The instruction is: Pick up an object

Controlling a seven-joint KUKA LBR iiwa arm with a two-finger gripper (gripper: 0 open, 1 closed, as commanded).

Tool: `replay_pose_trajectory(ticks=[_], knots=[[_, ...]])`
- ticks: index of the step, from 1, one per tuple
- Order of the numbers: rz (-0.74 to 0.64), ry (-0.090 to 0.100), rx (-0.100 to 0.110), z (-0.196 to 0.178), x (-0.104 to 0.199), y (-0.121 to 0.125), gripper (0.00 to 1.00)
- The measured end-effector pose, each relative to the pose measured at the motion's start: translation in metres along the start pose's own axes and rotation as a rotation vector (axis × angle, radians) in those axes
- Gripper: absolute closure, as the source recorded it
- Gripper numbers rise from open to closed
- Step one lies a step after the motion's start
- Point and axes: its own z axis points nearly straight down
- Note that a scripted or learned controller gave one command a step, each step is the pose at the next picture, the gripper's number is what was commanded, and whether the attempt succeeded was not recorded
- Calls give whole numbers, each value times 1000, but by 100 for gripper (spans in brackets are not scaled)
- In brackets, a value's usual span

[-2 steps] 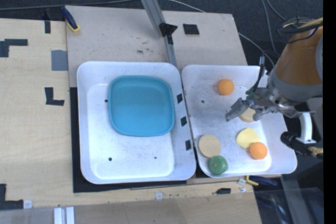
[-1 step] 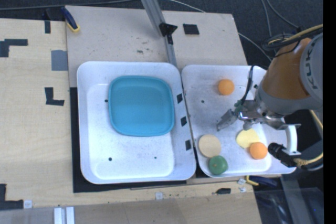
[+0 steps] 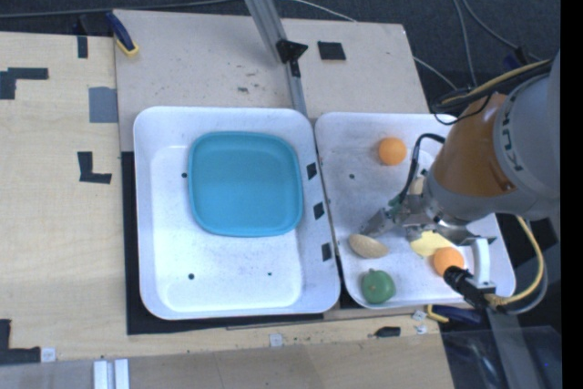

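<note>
My gripper [image 3: 383, 219] hangs low over the middle of the right bin [image 3: 351, 141], reaching in from the right under the grey arm with its orange band [image 3: 469, 155]. A beige oval object [image 3: 368, 245] lies just below the gripper's tip, close to it; contact cannot be made out. A small orange ball [image 3: 392, 150] rests above the gripper near the bin's back. A green round object [image 3: 378, 286] sits at the bin's front edge. Partly under the wrist, to the right, lie a yellow piece [image 3: 424, 243] and another orange ball [image 3: 447, 261].
The left bin [image 3: 155, 223] holds a turquoise square plate [image 3: 244, 182]. A slanted metal pole [image 3: 264, 0] rises behind the bins. Cables trail at the upper right of the bench, and a divider with black clips separates the bins.
</note>
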Motion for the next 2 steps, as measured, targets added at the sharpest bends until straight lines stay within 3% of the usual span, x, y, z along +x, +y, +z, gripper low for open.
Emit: replay_pose_trajectory(ticks=[1, 2], knots=[[0, -1, -3, -12, 0, 1, 100], [-1, 0, -6, -67, 5, 10, 100]])
